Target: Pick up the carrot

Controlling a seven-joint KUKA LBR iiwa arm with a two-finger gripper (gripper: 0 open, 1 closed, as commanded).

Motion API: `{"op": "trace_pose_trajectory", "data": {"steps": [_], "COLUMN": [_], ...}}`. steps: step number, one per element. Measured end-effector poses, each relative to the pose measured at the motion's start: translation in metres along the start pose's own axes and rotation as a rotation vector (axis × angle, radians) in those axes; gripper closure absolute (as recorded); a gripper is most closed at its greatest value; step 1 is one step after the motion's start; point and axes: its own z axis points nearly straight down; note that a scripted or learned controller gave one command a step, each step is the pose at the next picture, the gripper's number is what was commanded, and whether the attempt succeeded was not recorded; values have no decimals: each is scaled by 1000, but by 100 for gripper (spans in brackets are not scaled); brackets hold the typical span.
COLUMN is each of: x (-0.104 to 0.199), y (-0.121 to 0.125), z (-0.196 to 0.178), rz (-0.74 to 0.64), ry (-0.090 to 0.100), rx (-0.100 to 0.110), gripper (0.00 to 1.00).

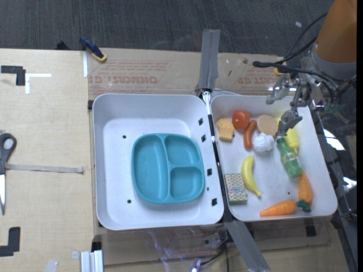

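The left bin (pixel 102 169) holds a teal divided tray (pixel 168 168). Over the right bin's (pixel 323 169) far right corner hangs the gripper (pixel 291 118); whether its jaws are open cannot be told. The carrot (pixel 279 209) lies along that bin's near edge.

Two shallow white bins sat side by side: the left bin (pixel 108 169) and the right bin (pixel 320 169). The left one held one teal divided plate (pixel 168 168). The right one held two carrots (pixel 279 209) (pixel 305 188), one banana (pixel 249 175), one tomato (pixel 240 118), one sausage (pixel 249 134), one green bottle (pixel 289 158), one waffle-like yellow piece (pixel 226 130) and one checkered block (pixel 235 187). One pair of scissors (pixel 4 152) lay on the bench.
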Motion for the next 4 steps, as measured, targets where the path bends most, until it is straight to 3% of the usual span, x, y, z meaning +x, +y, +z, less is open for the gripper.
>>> {"op": "trace_pose_trajectory", "data": {"steps": [1, 2, 3, 4], "x": [86, 93, 103, 109], "y": [-39, -98, -95, -81], "z": [70, 147, 163, 167], "rz": [57, -160, -477, -1084], "ry": [2, 2, -19, -22], "rx": [0, -1, -3, -19], "gripper": [0, 0, 0, 0]}}
